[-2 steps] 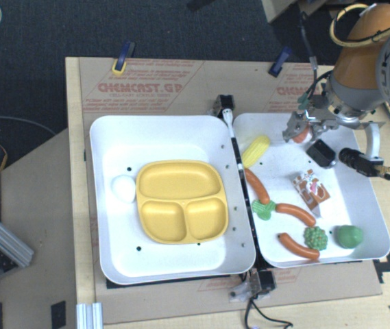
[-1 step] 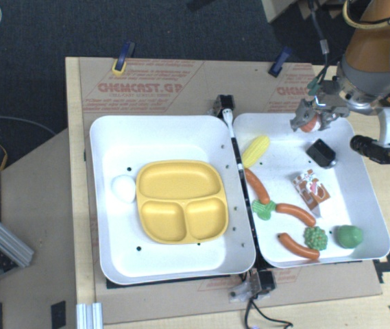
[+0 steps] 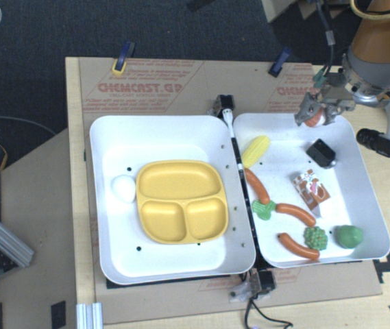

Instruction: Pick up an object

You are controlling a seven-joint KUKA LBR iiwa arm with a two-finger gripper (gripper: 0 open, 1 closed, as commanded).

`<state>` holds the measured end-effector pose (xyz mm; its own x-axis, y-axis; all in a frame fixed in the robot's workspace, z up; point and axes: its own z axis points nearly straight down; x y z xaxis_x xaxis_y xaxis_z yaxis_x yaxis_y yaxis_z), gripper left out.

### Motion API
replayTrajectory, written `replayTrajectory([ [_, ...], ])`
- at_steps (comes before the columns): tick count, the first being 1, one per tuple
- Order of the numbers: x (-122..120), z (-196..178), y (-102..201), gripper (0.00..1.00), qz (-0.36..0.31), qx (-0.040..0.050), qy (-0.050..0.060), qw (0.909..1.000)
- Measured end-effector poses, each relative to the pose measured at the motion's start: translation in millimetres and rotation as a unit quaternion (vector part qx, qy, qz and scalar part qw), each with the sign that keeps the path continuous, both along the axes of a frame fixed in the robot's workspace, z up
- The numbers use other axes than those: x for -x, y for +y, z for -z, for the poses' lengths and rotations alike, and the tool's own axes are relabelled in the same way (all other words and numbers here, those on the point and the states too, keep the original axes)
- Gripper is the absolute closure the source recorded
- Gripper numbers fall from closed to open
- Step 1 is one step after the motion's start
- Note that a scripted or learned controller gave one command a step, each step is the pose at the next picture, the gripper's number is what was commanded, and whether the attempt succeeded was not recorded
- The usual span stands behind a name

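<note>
Gripper [image 3: 316, 112] hangs over the far edge of the right bin [image 3: 369, 190], and I see a small orange-red object [image 3: 312, 120] pinched between its fingers, lifted off the white floor. From where I sit the piece looks rounded, so no long axis to judge. Below and nearer me lie a black block [image 3: 321, 153], a corn cob [image 3: 255, 151] and a carrot [image 3: 258, 186]. Left bin [image 3: 105, 156] carries a yellow tray [image 3: 179, 201]; dark carpet surrounds the bench
</note>
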<state>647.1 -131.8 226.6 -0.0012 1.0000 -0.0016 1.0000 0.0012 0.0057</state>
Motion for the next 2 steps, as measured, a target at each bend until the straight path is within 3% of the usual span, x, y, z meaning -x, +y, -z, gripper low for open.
replayTrajectory([
  [1,17,-7,43,1.00,-0.002,-0.0018,0.004,1.0000],
  [2,51,-1,84,1.00,-0.001,-0.0020,0.005,1.0000],
])
